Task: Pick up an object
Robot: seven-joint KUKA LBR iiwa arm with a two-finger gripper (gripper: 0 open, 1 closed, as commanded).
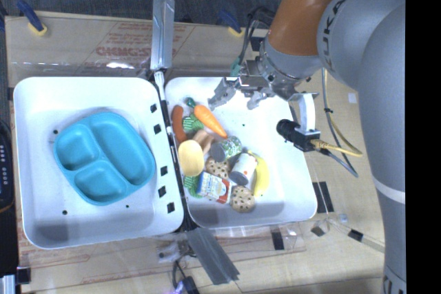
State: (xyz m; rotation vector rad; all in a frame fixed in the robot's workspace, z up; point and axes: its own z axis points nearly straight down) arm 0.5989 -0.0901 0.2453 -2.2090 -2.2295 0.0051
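Note:
My gripper (238,96) hangs open over the back of the right bin (289,196), with nothing between its fingers. Just below and left of it lies an orange carrot (209,120) on a pile of toy food. In that pile are a yellow egg-shaped piece (191,157), a small can (242,167), a banana (261,176), two cookies (241,199), a small printed carton (212,186) and a red piece (178,122) by the bin's left wall. The left fingertip (220,94) is a short way above the carrot's far end.
The left bin (41,217) holds a blue divided plate (103,157). A metal divider bar (162,31) stands at the back between the bins. A black cable fitting (295,134) hangs off the arm over the right bin's bare right half.

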